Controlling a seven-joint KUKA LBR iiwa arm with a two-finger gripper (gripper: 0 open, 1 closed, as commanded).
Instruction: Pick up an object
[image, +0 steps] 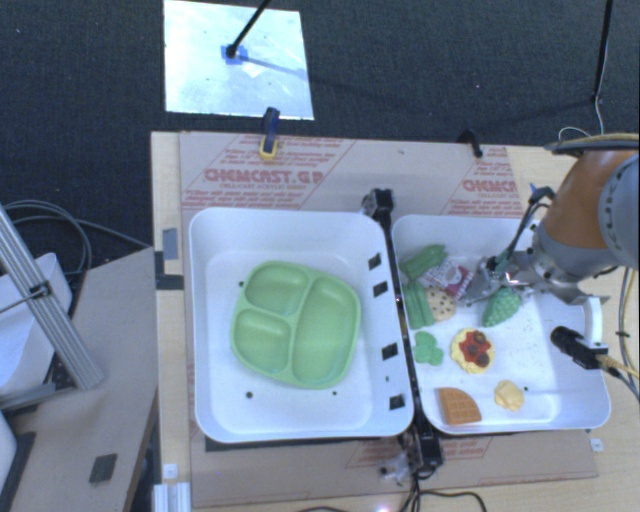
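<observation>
My pincer (497, 283) sits low in the right bin (580, 405); I cannot tell how wide it stands. A green toy (502, 306) lies just below it, touching or nearly so, with a wrapped sweet (452, 275) beside it to the left. I'd centre over the green toy and drop straight down, clear of the sweet.

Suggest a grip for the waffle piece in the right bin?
The waffle piece lies flat near the right bin's front wall, apart from its neighbours. Probably come straight down and pinch its left and right edges, since the front wall crowds the other axis.
</observation>
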